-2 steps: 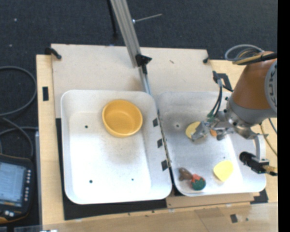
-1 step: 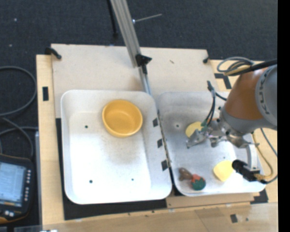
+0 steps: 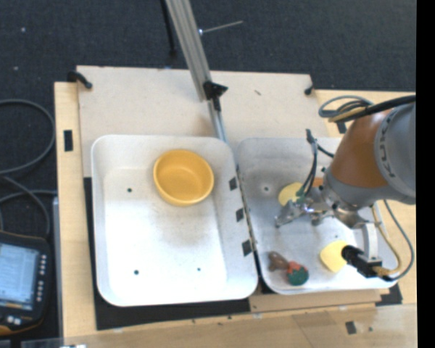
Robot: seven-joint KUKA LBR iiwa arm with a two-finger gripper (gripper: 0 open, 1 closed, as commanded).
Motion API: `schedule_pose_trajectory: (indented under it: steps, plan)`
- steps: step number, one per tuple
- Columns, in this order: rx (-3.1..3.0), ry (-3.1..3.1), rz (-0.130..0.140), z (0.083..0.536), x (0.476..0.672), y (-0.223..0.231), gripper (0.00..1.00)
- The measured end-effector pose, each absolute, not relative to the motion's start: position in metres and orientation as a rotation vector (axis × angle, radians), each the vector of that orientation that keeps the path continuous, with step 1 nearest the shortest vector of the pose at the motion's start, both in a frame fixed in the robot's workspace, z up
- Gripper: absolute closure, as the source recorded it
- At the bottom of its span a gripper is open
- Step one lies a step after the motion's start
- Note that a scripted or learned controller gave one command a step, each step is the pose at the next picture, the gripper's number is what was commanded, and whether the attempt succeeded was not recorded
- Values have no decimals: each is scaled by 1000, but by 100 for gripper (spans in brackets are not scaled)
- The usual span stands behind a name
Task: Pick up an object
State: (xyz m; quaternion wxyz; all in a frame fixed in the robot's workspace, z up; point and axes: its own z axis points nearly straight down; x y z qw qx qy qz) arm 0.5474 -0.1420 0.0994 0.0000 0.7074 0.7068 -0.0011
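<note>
Objects available for pickup lie in the right bin (image 3: 261, 165). A pale yellow piece (image 3: 290, 193) rests near the bin's centre, partly covered by the arm's wrist hardware. A second pale yellow block (image 3: 333, 256) sits toward the near right corner, touching or just beside a black fitting (image 3: 359, 261) on the arm's cabling. A small brown item (image 3: 278, 261) and a green and red item (image 3: 296, 273) lie close together at the near edge of the same bin; whether they touch cannot be determined.

Left bin (image 3: 167, 267): contains one yellow bowl (image 3: 183, 177), upright, positioned toward the far side, well apart from the arm.

Arm (image 3: 377, 158): enters from the right, grey with an orange section above the wrist, and is lowered into the right bin. The gripper (image 3: 299, 210) is located at the metallic assembly just beside the central pale yellow piece. The finger opening cannot be told from this view, as the parts are small and overlap with the wrist hardware. No object can be confirmed between the fingers.

Surroundings: both bins stand side by side on a light wooden bench (image 3: 145, 107). An aluminium strut (image 3: 188, 35) rises at a slant from the far side of the bench. A pendant with a screen (image 3: 11, 270) and loose cables (image 3: 14, 143) lie on the dark floor to the left.
</note>
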Motion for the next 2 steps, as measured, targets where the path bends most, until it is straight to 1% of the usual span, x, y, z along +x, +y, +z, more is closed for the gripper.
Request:
schedule_pose_trajectory:
  steps: [1, 2]
  plan:
    - [2224, 2214, 3, 112, 549, -143, 100]
    - [2220, 2214, 4, 163, 551, -154, 100]
